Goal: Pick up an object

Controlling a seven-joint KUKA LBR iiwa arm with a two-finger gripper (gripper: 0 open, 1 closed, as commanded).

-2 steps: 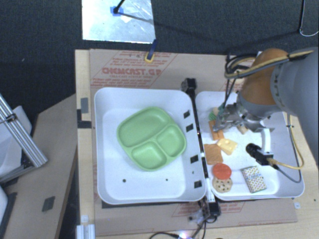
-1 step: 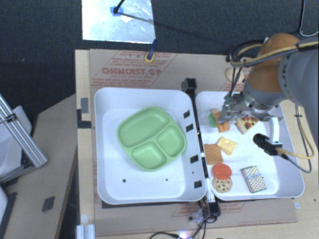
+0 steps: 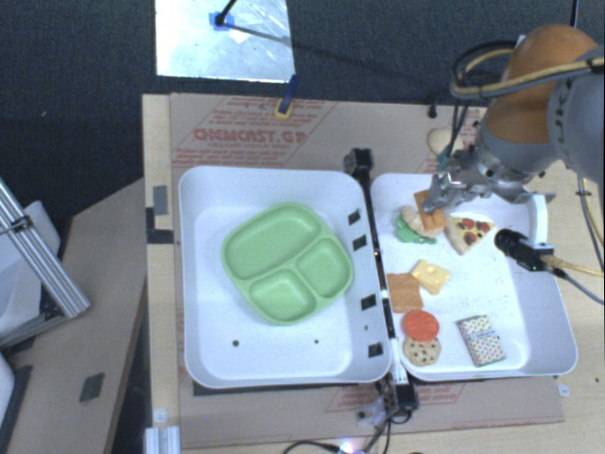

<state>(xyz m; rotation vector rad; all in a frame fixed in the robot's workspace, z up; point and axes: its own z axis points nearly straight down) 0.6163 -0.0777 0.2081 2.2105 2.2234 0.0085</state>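
- Cookie (image 3: 421, 351) sits at the near edge of the right bin (image 3: 553, 348), tomato slice (image 3: 421, 325) touching it just behind; patterned packet (image 3: 481, 339) to their right.
- Left bin (image 3: 203, 253): green tray (image 3: 286, 261), three compartments, nothing in them.
- Right bin, mid: cracker (image 3: 405, 292) and cheese wedge (image 3: 430, 276), touching.
- Right bin, far end: green piece (image 3: 413, 230) with an orange block (image 3: 430, 218) on it, pizza slice (image 3: 469, 233) just to the right.
- Gripper (image 3: 441, 193) is down over the orange block, at or just above it. Cannot tell from this angle whether it is spread or pinching.
- Progress: likely target is the orange block, which lies in the bin on the green piece. Nothing lifted. Grasp is unconfirmed; close and lift are left.
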